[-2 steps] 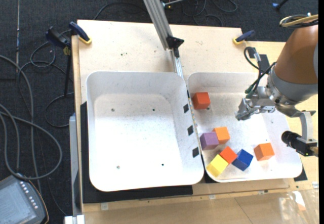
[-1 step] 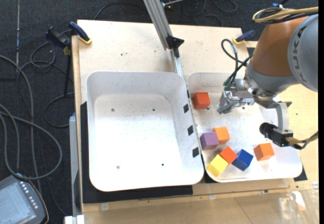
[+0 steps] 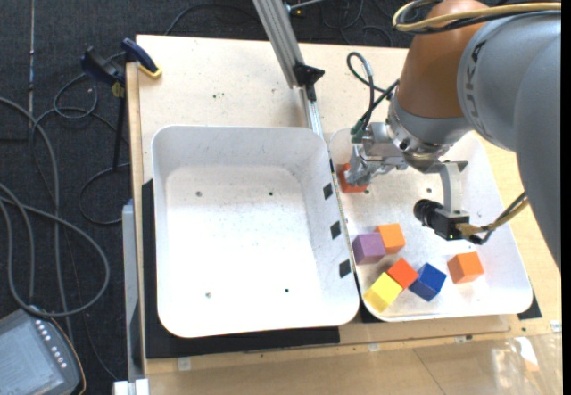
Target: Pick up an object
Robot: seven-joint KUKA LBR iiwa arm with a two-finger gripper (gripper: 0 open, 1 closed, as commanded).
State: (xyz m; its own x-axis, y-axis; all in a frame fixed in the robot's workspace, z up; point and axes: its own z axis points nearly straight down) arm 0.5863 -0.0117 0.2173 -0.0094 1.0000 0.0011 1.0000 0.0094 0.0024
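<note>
At the nine-o'clock edge of the right bin [image 3: 500, 291], a small red-orange block [image 3: 353, 185] lay right under your gripper [image 3: 357, 172], touching or nearly touching the bin wall. The gripper stood directly over that block with its tips down at it, but you could not tell whether the fingers were apart or closed, nor whether they had the block between them. Your arm [image 3: 500, 63] came in from three o'clock, its smooth grey shell bulky, the orange band [image 3: 437, 54] rounded above the wrist, cables looped around it.

Toward six o'clock from the gripper sat a loose cluster of matte cubes: a purple block [image 3: 368, 247] beside an orange block [image 3: 391, 237], then a red block [image 3: 402, 273], a yellow block [image 3: 384, 292] and a blue block [image 3: 429, 281] close together. Another orange cube [image 3: 466, 267] lay apart at about four o'clock.

The left bin [image 3: 241, 224] was a shallow white tray with rounded corners and a speckled floor. The two bins met edge to edge, so the red-orange block had little room on its nine-o'clock side, with open floor toward three o'clock.
</note>
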